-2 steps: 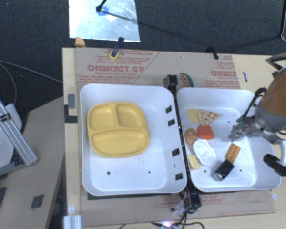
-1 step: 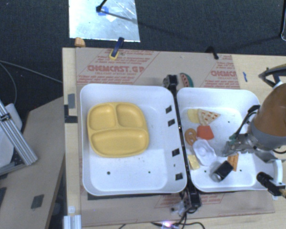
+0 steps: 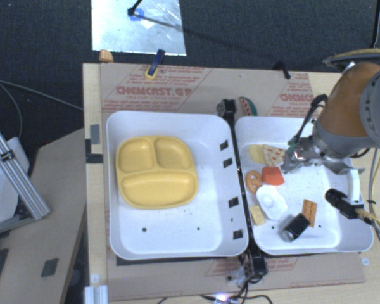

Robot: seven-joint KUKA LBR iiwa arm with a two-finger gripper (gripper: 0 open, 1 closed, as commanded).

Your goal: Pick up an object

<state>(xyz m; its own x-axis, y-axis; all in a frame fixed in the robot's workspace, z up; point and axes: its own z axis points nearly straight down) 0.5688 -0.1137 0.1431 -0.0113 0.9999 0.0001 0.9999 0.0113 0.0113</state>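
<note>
Desk [image 3: 177,84], cardboard-topped with red print, carries all; landmark for places: red block [image 3: 273,176].

Arm [image 3: 351,116] comes in from view right, up and right of the red block; grey, with orange band.

Left bin [image 3: 177,233]: left of the red block, across the divide between the bins; its wall touches that of the right bin.

Right bin [image 3: 326,179]: holds the red block, left of its middle.

Yellow plate [image 3: 156,171]: three compartments, flat in the left bin, well left of the red block.

Silver sheet [image 3: 136,14]: off the desk, far up-left of the red block.

Gripper [image 3: 292,158]: low in the right bin, just up-right of the red block, near it; whether spread or pressed together cannot be told from this slant; nothing seen pinched.

Loose things, all in the right bin:
- pale wedge [image 3: 265,152]: just above the red block, left of the gripper; gripper close by, contact unclear;
- white bottle [image 3: 272,202]: just below the red block, lying on its side;
- red block itself: touching or nearly touching the orange ring on its left;
- black block [image 3: 296,227]: below and right of the red block, near the front wall, tilted;
- orange ring [image 3: 253,181]: at the red block's left, by the bin wall;
- brown bar [image 3: 310,212]: down-right of the red block, just above the black block;
- tan piece [image 3: 258,215]: below-left of the red block, beside the white bottle.
</note>
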